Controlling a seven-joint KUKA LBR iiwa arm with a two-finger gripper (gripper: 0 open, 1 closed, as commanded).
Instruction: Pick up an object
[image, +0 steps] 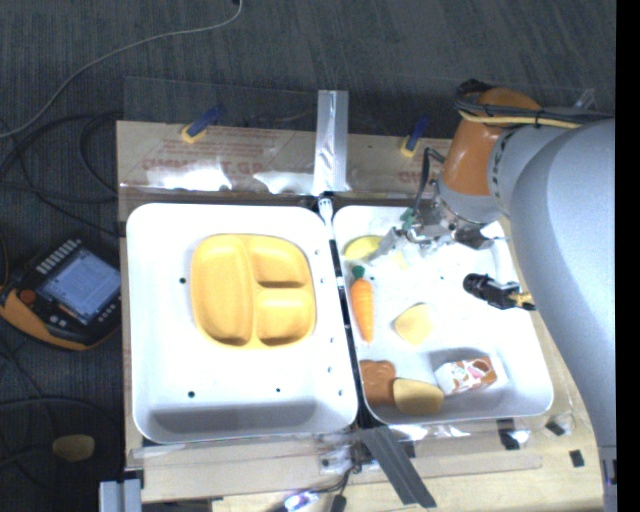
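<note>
The claw (402, 238) hangs low in the far part of the right bin (535, 385), reaching toward the wall shared with the left bin (150, 400). From above I cannot tell whether it is released or clenched, and nothing shows in its grasp.

Just beside its tip lies a yellow-green fruit (362, 245), probably the thing being tried for. It sits close to the dividing wall. The likely failure is that the claw comes down off-centre and nudges the rounded piece against the wall, or squeezes it out sideways. The claw could also foul the wall itself.

The fruit is a stubby oval, its long axis running roughly across the bin, tilted slightly. Neither end reads as a clear point.

Just nearer the front is a carrot (362, 310), lying along the wall with its green top toward the fruit and its tip toward the front. A drifting grasp could catch that top instead.

Farther out are a pale wedge (412, 322) and a packet (466, 374), well apart from the claw.
</note>
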